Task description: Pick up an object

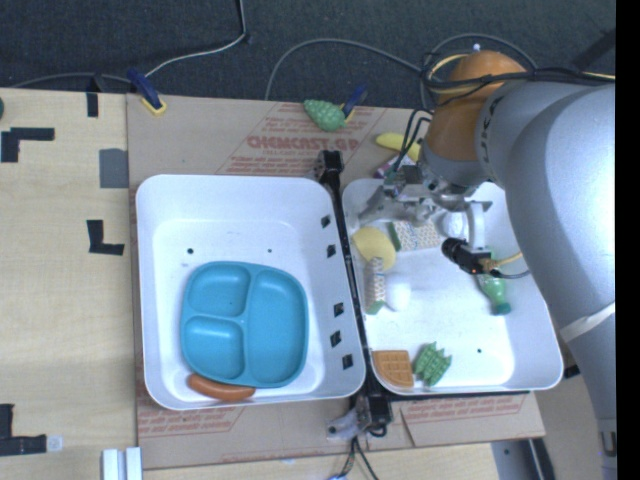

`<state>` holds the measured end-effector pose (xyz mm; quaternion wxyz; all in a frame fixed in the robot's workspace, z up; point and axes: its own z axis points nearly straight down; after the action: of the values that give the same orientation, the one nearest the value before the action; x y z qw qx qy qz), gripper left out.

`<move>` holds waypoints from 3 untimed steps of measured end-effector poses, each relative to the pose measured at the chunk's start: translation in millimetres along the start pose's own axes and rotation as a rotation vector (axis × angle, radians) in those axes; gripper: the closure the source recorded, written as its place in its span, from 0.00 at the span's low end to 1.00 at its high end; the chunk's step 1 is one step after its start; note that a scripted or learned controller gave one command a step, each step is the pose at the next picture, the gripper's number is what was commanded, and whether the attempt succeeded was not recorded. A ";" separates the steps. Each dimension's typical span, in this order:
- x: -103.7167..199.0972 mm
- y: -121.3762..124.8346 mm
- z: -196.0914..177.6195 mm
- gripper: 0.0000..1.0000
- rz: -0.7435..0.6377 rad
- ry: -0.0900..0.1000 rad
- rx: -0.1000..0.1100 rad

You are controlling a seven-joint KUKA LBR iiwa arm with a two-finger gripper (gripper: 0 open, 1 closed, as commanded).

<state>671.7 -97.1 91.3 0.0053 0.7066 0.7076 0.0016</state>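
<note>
My gripper (pixel 392 206) hangs low over the far left part of the right bin (pixel 520 353), under the orange wrist band. Just below it lie a yellow rounded object (pixel 372 243) and a pale checkered piece (pixel 415 235). Nothing can be seen held in the gripper. Further down the same bin are a white ball (pixel 398 294), a ridged pale strip (pixel 377 288), a green bottle-shaped toy (pixel 494 296), an orange waffle (pixel 393 367) and a green spiky toy (pixel 433 363).
The left bin (pixel 160 228) holds a blue divided plate (pixel 245 323) and an orange sausage (pixel 221 388) at its near edge. Behind the bins on the cardboard lie a green toy (pixel 323 114) and a yellow banana (pixel 393 142). The grey arm covers the right side.
</note>
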 end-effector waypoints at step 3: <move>0.8 -0.1 0.6 0.00 -0.001 0.003 0.001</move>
<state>671.6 -96.3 90.7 0.0041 0.7064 0.7078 0.0024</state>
